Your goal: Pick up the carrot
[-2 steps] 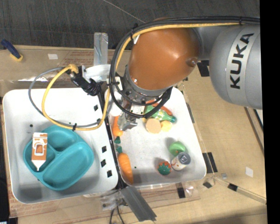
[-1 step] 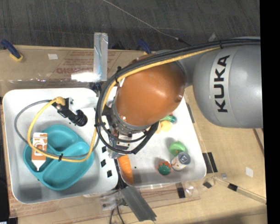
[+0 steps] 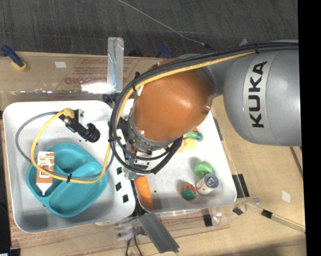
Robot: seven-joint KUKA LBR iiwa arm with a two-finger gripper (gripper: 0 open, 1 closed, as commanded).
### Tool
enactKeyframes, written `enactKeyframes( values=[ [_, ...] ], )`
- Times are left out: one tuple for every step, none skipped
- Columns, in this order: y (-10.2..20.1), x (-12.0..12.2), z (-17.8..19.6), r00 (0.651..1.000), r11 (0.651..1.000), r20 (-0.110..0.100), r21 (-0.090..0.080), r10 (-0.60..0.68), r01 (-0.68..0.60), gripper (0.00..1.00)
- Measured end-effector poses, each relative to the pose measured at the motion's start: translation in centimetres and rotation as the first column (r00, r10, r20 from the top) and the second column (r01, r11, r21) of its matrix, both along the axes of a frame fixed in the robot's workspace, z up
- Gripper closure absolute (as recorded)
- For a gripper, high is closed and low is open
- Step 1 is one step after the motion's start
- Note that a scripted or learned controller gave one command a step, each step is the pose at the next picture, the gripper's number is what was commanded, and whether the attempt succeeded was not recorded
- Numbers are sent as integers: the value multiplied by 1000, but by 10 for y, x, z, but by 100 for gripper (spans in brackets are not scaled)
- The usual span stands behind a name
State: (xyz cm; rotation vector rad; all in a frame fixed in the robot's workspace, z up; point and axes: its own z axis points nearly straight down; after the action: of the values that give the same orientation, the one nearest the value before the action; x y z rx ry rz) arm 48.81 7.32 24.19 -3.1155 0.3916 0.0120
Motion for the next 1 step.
enactKeyframes(
  values=[
    [-11, 83, 19, 965, 965, 7, -1, -261, 261, 100]
  ],
)
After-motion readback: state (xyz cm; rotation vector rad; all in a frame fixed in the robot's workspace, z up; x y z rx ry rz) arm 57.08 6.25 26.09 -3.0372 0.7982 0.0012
